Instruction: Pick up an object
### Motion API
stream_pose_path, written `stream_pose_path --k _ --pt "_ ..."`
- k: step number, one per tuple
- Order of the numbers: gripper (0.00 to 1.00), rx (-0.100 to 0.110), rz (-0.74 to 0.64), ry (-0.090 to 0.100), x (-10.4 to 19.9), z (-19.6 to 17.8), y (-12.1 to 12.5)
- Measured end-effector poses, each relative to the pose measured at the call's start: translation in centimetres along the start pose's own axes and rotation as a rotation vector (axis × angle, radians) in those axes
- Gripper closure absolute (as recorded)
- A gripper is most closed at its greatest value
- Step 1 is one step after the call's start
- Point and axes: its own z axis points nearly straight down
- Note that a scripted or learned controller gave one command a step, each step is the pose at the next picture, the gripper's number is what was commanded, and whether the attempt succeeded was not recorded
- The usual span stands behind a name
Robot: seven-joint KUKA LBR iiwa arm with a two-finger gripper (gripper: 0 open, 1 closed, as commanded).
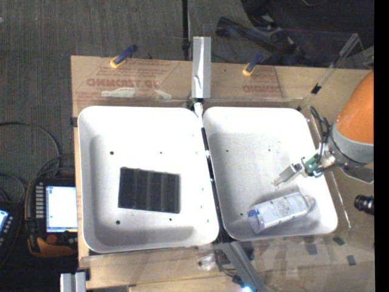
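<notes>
A: What is there to pick up?

B: One bottle (281,210), lying on its side in the right bin (243,132), near that bin's front edge. It is clear plastic with a pale printed label round the middle and a blue end pointing left. It tilts a little, the right end sitting higher in the picture.

A: And the other bin?

B: The left bin (97,126) holds one dark flat rectangle (149,190), ribbed in three or four panels, lying near its middle.

A: So two bins, one thing in each?

B: Yes. Behind them on the board are two clamps, one (123,55) at the left and one (253,64) at the right, each blue with a yellow tip.

A: Where is the gripper?

B: The gripper (290,173) comes in from the right over the right bin, above the bottle and apart from it. A thin pale finger points left and down. Nothing is between its fingers; how wide they stand I cannot tell.
</notes>
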Motion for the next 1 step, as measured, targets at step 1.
stream_pose_path --k 1 --pt "0.00 0.000 -0.163 0.001 1.60 6.19 0.55"
